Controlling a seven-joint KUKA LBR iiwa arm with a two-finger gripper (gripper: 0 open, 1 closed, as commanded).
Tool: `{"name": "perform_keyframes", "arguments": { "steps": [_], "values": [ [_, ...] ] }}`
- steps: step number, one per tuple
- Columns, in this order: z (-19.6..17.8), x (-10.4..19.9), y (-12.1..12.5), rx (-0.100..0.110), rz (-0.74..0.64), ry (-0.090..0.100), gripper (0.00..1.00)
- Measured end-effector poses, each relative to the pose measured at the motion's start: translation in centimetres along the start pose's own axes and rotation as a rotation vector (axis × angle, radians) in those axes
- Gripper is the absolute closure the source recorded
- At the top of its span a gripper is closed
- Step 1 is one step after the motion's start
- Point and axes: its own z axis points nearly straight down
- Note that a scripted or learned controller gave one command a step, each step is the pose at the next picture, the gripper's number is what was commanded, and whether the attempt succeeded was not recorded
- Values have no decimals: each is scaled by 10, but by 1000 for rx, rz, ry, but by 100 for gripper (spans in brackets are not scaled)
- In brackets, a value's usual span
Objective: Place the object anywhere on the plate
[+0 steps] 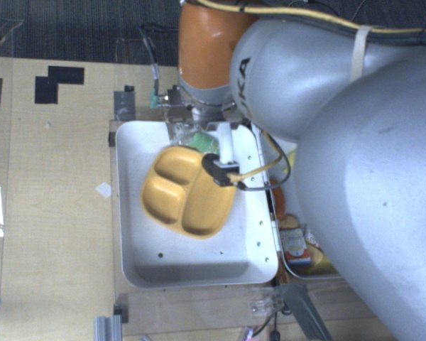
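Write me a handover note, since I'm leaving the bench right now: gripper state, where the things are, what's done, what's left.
Gripper: low over the far edge of the left white bin, above the rim of the yellow divided plate; open or shut can't be judged.
Plate: lies in the left bin, all compartments bare.
A green object sits right at the gripper, by the plate's far rim; whether it is held is unclear.
Done: nothing is on the plate.
Left: get the object onto the plate and release.
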Motion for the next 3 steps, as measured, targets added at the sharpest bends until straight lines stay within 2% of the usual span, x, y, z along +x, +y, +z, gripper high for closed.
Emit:
{"name": "perform_keyframes", "arguments": {
  "steps": [1, 2, 3],
  "values": [
    [0, 0, 0, 0, 0, 0, 0],
    [-10, 0, 2, -2, -2, 1, 100],
    [-1, 6, -22, 2, -10, -2, 100]
  ]
}}
